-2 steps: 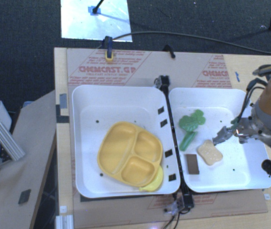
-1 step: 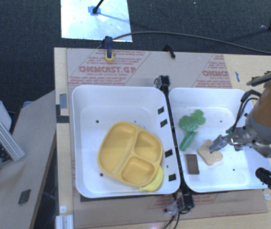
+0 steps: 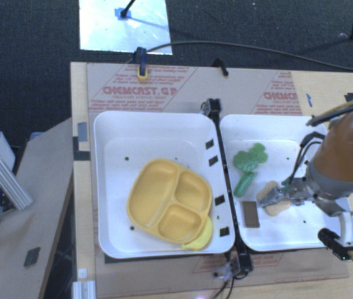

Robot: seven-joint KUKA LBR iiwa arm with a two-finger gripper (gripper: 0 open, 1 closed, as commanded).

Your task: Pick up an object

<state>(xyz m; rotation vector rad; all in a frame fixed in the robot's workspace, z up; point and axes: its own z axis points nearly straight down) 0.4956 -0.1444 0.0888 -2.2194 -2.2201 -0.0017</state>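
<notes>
In the right bin [image 3: 288, 132] lie a green broccoli-shaped toy [image 3: 248, 164], a small dark brown block [image 3: 250, 214] and a tan, bread-like piece [image 3: 271, 200]. My gripper [image 3: 282, 195] is low in this bin, right over the tan piece and partly covering it. The view does not show whether the piece is gripped. The grey arm with its orange band [image 3: 347, 151] reaches in from the right. The left bin [image 3: 157, 126] holds a yellow divided plate [image 3: 170, 199].
A yellow curved piece [image 3: 202, 236] pokes out from under the plate's near right corner. A black divider with clips [image 3: 223, 185] separates the bins. Cables run across the cardboard sheet [image 3: 145, 89] behind the bins.
</notes>
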